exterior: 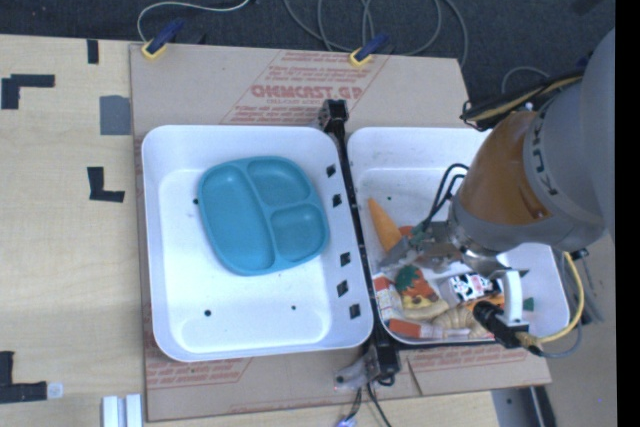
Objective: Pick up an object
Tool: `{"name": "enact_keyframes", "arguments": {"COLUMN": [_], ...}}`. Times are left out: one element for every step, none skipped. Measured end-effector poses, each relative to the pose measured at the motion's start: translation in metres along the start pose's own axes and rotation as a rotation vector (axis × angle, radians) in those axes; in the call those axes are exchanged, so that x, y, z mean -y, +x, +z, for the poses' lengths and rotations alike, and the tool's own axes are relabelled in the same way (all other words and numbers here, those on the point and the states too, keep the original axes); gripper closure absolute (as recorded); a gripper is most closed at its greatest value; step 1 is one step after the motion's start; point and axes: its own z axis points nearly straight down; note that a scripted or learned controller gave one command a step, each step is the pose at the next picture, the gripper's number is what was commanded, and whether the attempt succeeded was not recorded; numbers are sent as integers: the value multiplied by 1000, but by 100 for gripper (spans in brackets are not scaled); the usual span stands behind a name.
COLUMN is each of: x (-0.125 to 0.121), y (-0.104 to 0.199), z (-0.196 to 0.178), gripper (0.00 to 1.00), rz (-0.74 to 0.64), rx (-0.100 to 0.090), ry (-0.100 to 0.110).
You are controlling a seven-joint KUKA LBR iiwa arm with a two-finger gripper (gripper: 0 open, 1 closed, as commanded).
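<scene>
A blue divided plate (pixel 265 214) lies in the left bin (pixel 160 245). In the right bin (pixel 400 150), an orange carrot-like piece (pixel 384 223) sits at 9 o'clock of the claw (pixel 425 250), low over a toy pile (pixel 425 300); its grip cannot be told.

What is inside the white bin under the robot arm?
In the right bin lie an orange carrot-like toy and a jumble of small toys. The arm covers whatever lies beneath it.
</scene>
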Motion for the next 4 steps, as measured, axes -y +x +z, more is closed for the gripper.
{"name": "enact_keyframes", "arguments": {"x": [-74, -39, -128, -110], "y": [7, 4, 7, 2], "z": [1, 1, -63, 1], "gripper": [0, 0, 0, 0], "rz": [-1, 0, -2, -1], "rx": [3, 4, 3, 3], "ry": [-7, -7, -4, -2]}}
